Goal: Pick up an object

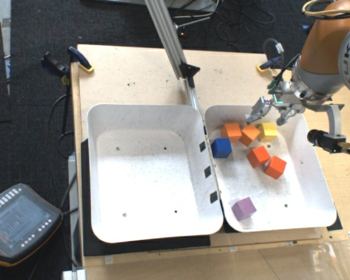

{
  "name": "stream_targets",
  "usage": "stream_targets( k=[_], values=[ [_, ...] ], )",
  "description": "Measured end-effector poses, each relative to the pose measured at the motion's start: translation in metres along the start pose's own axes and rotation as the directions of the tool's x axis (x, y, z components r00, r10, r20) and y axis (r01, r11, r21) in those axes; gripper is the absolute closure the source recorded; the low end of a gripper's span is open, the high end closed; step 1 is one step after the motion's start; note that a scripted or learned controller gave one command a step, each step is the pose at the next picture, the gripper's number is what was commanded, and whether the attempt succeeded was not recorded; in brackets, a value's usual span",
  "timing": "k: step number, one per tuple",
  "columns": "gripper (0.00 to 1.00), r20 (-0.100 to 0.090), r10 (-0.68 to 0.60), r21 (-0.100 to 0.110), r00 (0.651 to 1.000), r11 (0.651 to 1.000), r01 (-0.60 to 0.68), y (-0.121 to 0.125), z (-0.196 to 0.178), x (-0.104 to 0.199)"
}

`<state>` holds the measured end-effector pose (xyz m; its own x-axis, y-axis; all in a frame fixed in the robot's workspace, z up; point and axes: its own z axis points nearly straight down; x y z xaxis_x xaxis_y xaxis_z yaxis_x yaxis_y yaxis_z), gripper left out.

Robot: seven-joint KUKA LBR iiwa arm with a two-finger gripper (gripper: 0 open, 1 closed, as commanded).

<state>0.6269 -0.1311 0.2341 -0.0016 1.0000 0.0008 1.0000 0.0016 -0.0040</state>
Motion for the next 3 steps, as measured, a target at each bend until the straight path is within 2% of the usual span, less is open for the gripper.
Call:
stream_targets(
  k=[1,3],
  values=[
    [0.00,0.000,0.000,-0.004,1.000,1.000,0.000,0.001,-0.002,0.000],
    [0.00,0.001,0.002,0.002,1.000,1.000,-0.002,-0.002,0.124,-0.007]
  ],
)
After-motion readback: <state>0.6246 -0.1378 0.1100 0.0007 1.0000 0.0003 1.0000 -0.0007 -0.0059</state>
